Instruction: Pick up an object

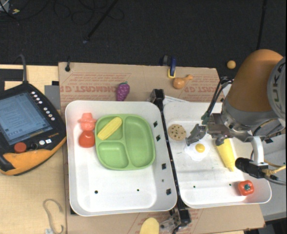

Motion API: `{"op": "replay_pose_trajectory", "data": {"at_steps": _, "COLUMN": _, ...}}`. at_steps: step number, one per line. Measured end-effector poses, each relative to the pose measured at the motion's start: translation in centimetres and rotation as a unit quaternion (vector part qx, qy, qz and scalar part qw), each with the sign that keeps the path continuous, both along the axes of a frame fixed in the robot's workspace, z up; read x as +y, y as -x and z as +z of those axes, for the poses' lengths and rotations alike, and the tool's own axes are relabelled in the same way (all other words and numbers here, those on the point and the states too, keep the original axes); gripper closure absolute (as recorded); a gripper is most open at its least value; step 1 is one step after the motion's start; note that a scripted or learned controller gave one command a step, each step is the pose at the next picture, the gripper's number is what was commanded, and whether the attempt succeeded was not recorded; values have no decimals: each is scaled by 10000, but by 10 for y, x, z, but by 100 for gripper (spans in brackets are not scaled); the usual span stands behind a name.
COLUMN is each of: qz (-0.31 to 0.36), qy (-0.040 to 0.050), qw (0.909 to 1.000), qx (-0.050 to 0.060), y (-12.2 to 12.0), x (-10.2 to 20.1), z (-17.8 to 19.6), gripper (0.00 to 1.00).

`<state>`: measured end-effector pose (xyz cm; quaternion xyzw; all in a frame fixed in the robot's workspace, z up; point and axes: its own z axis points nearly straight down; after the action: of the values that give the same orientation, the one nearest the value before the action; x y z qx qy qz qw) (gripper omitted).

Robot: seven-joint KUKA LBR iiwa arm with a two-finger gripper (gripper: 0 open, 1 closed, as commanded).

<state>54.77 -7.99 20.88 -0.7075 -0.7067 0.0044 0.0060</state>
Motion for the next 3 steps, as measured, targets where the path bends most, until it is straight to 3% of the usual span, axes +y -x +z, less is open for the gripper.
{"op": "replay_pose_trajectory", "data": {"at_steps": 1, "qz": 8, "qy": 6, "qw": 10000, "qx": -56, "y": -3, "x": 0, "z": 6, "gripper": 0}}
{"op": "replay_pose_trajectory", "data": {"at_steps": 3, "qz": 7, "qy": 3, "qw": 10000, "qx": -37, "y": 5, "x": -9, "z": -100, "gripper": 0}}
